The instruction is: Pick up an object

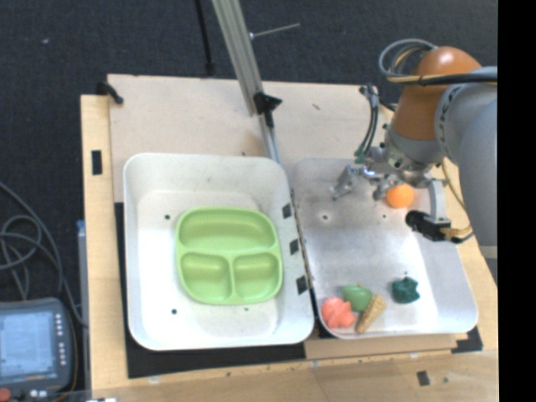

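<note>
The right bin (435,308) holds several small objects. An orange ball (400,196) lies near its back right. Along the front edge sit a pink piece (337,311), a light green piece (358,296), a tan cone (371,312) and a dark green piece (406,290). My gripper (358,187) hangs over the back of this bin, just left of the orange ball. Its fingers (339,187) are open, with nothing between them. The grey arm with its orange band comes in from the right.
The left bin (151,182) holds a light green divided plate (228,254). A slanted metal pole (243,57) rises behind the bins. A black cable clip (427,223) hangs off the arm over the right bin's right side.
</note>
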